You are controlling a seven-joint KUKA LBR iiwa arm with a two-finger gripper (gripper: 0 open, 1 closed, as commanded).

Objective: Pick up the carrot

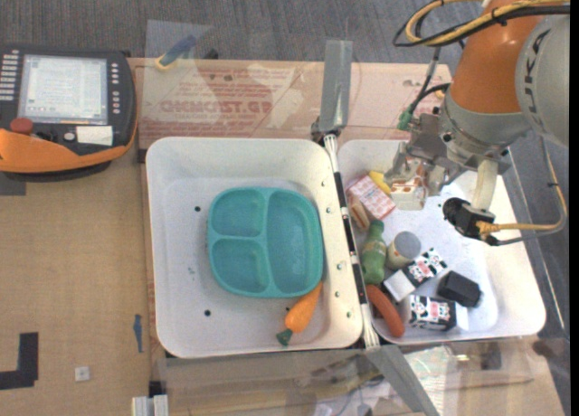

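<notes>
The carrot [302, 312], orange with a green stub at its lower end, lies tilted in the left bin [172, 224], near that bin's front right corner. It touches the lower right edge of a teal divided plate [265, 242]. My gripper [412, 173] hangs over the back left part of the right bin [520, 306], well away from the carrot. It sits just above a small red and white item [409, 192]; whether it touches that item I cannot tell.
The right bin holds several small things: a pink and white box [366, 194], a green vegetable [374, 253], a grey can [405, 246], cow-patterned cartons [431, 312], a black block [460, 289] and a red sausage [389, 311]. A teach pendant [63, 107] lies at the left.
</notes>
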